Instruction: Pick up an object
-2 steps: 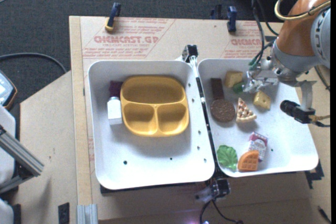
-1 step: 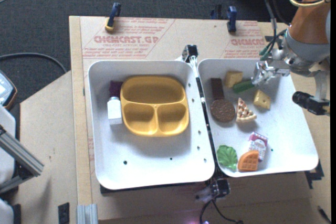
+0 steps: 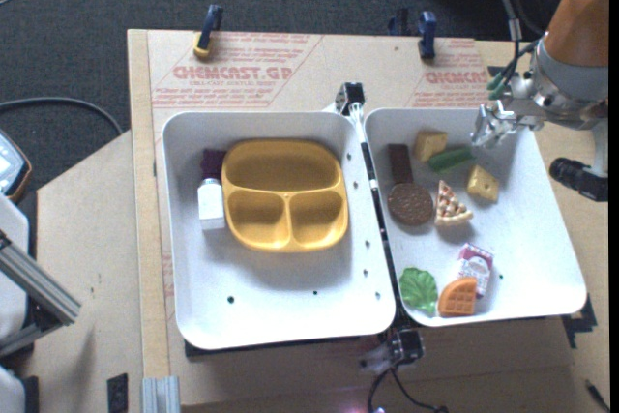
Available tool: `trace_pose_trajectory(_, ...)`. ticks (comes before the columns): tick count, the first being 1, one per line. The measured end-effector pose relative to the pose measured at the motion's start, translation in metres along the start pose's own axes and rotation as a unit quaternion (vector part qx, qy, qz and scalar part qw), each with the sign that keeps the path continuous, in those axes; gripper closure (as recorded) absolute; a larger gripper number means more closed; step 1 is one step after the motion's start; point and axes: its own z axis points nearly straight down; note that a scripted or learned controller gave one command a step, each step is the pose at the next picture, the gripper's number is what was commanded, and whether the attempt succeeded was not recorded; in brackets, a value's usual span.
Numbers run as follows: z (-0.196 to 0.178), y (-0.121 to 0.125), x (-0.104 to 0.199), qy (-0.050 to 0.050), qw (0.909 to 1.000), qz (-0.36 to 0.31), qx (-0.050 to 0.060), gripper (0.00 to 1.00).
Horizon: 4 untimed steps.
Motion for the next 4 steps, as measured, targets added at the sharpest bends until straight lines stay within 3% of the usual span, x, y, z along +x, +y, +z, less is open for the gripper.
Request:
trace_pose_trajectory(2, 0.011, -0.052, 0.096, 0.003, 1.0, -0.002, 0.005, 1.0)
trace_pose_trajectory(3, 0.004, -0.064, 0.129, 0.002, 1.0, -0.002, 0.004, 1.0)
trace_pose_trajectory(4, -0.009, -0.063, 0.118, 0.001, 1.0, 0.0, 0.001, 1.0)
